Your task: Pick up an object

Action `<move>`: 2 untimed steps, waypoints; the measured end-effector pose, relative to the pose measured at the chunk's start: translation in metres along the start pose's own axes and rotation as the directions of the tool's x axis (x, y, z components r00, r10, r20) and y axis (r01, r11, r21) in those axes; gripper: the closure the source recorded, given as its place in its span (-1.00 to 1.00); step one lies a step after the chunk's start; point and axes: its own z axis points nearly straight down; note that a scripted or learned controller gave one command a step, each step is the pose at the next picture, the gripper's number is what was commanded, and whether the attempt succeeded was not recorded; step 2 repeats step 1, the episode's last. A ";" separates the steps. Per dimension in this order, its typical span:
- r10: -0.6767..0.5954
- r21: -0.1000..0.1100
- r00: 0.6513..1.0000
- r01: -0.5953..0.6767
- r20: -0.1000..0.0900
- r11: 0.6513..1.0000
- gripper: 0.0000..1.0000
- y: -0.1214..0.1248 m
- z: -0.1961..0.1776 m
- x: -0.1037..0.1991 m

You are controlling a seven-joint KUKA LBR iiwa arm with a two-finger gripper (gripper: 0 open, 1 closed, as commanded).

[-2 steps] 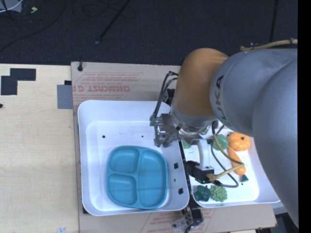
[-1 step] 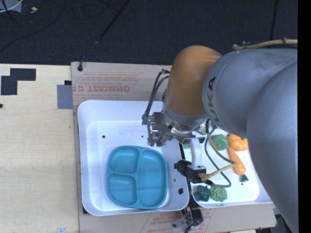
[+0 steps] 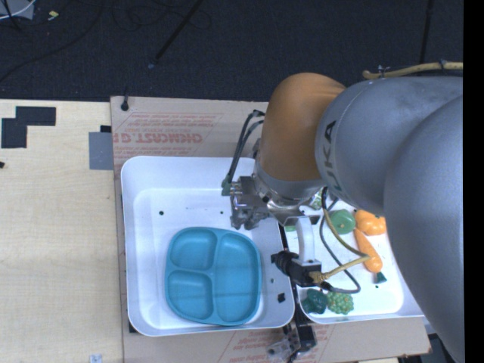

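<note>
- Camera view from above has the grey arm (image 3: 393, 180) reaching in from the right, its orange band bulking over the seam between the two white bins.
- Its tool (image 3: 246, 206) hangs low over the left bin (image 3: 140, 203), just above the far edge of the blue plate (image 3: 214, 276); whether it is spread or pressed together I cannot tell from this angle.
- That plate lies flat in the left bin, a rounded, sky-blue tray split into three compartments.
- I'd judge it light, stiff plastic, rather slick; the raised rim or a divider ridge looks like the only place to pinch.
- Over in the right bin (image 3: 393, 297) sit a toy carrot (image 3: 369, 249) and green grapes (image 3: 340, 302), small and probably easier to grip.
</note>
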 end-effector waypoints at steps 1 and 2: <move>0.000 -0.002 1.000 0.000 -0.001 1.000 1.00 -0.004 -0.015 -0.010; 0.000 -0.002 1.000 0.000 -0.001 1.000 1.00 -0.004 -0.015 -0.010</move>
